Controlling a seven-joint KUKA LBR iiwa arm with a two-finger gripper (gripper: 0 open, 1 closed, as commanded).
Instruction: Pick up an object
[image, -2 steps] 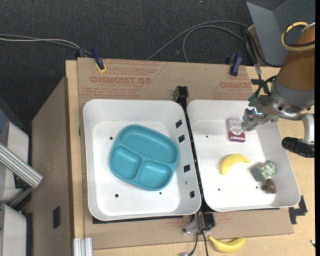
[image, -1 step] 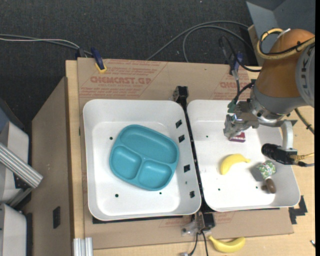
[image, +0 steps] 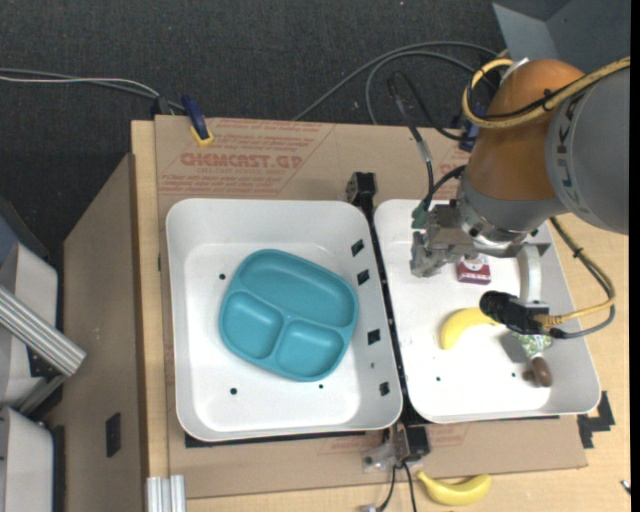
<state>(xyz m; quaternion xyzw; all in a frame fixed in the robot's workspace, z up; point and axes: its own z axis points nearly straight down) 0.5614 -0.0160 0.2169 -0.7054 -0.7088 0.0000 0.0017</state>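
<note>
The right bin (image: 430, 390) holds a yellow banana (image: 462, 326) near its middle. A small red and white packet (image: 472, 270) lies just behind it. A green wrapped item (image: 535, 343) and a small brown lump (image: 539, 375) sit toward the right wall. My gripper (image: 436, 254) hangs low over the back left part of this bin, left of the packet and behind the banana. I see nothing gripped in it. The grey arm with its orange band (image: 520, 120) rises behind it and hides the bin's back right corner.
The left bin (image: 190, 250) holds a teal divided plate (image: 288, 313). A black cable connector (image: 510, 310) hangs over the right bin beside the banana. A second banana (image: 456, 487) lies on the bench's front edge, outside the bins. Black clips line the wall between the bins.
</note>
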